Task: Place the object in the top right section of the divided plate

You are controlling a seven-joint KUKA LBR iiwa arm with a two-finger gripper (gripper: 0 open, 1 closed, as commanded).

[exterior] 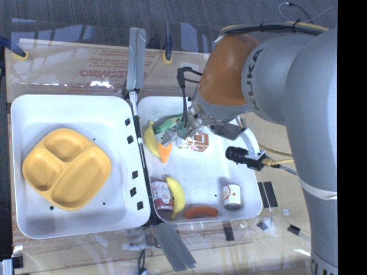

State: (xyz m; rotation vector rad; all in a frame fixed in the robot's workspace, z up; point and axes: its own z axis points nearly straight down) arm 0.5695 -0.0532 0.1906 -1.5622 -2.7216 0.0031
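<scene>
Two bins sit side by side on the bench. The left bin [34, 222] contains a divided plate [66, 167], positioned left of the bin's centre. The right bin [200, 173] contains several items. A banana [150, 140] lies at the upper left, with a carrot piece [164, 152] just beside it. Along the near edge lie a bottle [161, 195], a second banana [178, 196], a sausage [200, 212] and a small can [231, 196]. The arm [275, 79] overhangs the right bin's far side.
</scene>
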